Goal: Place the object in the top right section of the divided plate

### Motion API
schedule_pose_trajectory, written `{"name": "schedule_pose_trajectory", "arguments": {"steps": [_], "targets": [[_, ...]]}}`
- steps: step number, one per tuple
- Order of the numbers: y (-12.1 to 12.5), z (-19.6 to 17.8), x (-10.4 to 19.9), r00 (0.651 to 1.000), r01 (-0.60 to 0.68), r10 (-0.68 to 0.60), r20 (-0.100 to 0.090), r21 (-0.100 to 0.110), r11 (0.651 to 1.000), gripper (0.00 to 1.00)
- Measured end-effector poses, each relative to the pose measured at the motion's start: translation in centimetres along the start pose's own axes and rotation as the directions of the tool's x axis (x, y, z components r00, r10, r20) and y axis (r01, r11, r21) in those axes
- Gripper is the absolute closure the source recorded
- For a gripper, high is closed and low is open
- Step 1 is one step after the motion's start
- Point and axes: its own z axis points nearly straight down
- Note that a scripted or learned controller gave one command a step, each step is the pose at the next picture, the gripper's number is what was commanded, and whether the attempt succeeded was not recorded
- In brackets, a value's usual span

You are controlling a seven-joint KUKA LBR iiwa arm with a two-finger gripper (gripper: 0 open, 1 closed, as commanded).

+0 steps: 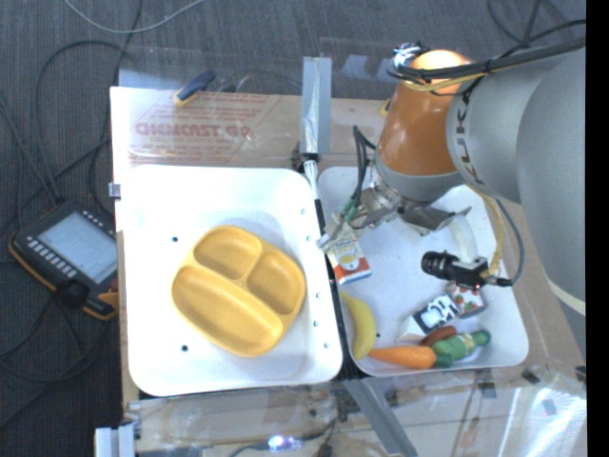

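This looks like a robot lab, not a home. A big grey and orange robot arm hangs over a desk with two white bins side by side. Black cables snake across the dark carpet floor. A control pad with a screen lies on the floor at the left. Toy food, like a carrot and a banana, sits in one bin.

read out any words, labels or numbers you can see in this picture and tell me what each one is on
"KU": dark letters on the grey arm, cut off by the orange band.
Red print on the clear sheet behind the left bin: too faint to read.
Small carton in the right bin: print too small to read.
Handheld screen left of the bench: unreadable.
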Motion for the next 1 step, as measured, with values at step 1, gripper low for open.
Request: {"name": "schedule_pose_trajectory", "arguments": {"steps": [1], "targets": [[-4.95,-2.62,2.26,0.863,-0.504,0.504,-0.005,0.002,0.863,1.00]]}}
